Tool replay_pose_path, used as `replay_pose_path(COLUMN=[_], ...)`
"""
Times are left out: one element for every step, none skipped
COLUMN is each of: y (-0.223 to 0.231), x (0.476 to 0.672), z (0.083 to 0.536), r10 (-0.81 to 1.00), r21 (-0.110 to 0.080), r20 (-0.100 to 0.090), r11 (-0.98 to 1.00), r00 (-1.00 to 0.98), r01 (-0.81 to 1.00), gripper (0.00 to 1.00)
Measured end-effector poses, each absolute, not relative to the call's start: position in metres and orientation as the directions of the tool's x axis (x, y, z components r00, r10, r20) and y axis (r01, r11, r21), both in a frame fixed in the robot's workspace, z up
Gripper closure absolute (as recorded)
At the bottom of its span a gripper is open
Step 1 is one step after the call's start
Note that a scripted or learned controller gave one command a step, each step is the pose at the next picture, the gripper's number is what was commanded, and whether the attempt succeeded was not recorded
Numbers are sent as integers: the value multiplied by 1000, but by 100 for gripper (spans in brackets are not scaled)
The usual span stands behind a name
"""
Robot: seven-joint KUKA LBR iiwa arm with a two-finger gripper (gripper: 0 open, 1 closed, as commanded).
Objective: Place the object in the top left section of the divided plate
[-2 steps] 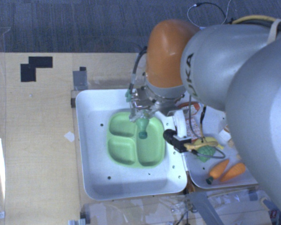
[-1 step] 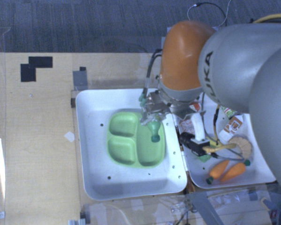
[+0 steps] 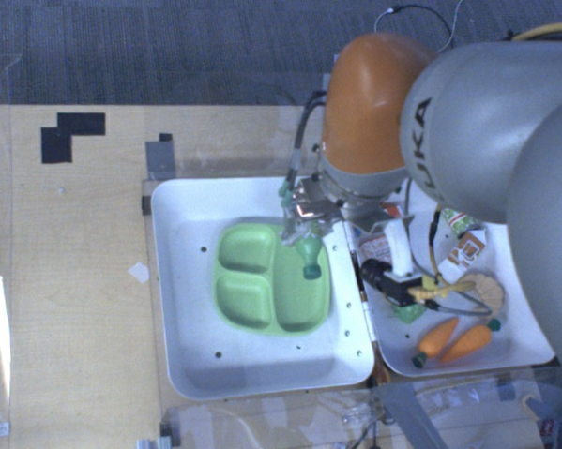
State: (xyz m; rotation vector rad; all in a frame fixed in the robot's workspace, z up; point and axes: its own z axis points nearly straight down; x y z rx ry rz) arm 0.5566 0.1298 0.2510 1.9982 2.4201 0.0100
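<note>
**Desk (image 3: 78,305).** It carries two shallow white bins side by side. Black angular marks (image 3: 70,134) sit on its surface near the far left corner.

**Left bin (image 3: 189,355).** A green divided plate (image 3: 231,311) lies flat in the middle of this bin. The plate has three sections: two smaller ones stacked on its left side and one long one down its right side. The top left section (image 3: 246,247) is bare, and so is the section below it.

**Arm (image 3: 482,114).** The grey arm reaches in from the right. Its orange band (image 3: 369,102) sits above the wall shared by the two bins.

**Tool (image 3: 300,223).** It hangs at the upper right corner of the plate, just inside the left bin. The view is too steep and the metal parts too crowded to show how far it is open, so its state cannot be told. Whether it has hold of anything also cannot be told.

**Task object.** A small green object (image 3: 310,260) with a dark teal end shows directly beneath the tool. It is over the upper part of the plate's long right section, close to the right rim. Whether it rests on the plate or hangs just above it cannot be told. It is apart from the top left section, with the plate's inner ridge between them.

**Right bin (image 3: 401,358).** Two orange carrots (image 3: 437,335) lie side by side near the front wall, their dark stalk ends pointing opposite ways. A printed packet (image 3: 465,247) lies further back, partly under the arm. A pale round item (image 3: 488,292) sits between the packet and the carrots; it is not clear what it is.
</note>
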Motion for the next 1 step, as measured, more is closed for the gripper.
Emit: replay_pose_path(y=[130], x=[558], z=[262], r10=[981], r21=[10], r20=[3], r11=[192], r00=[-192], r01=[981], gripper=[100])
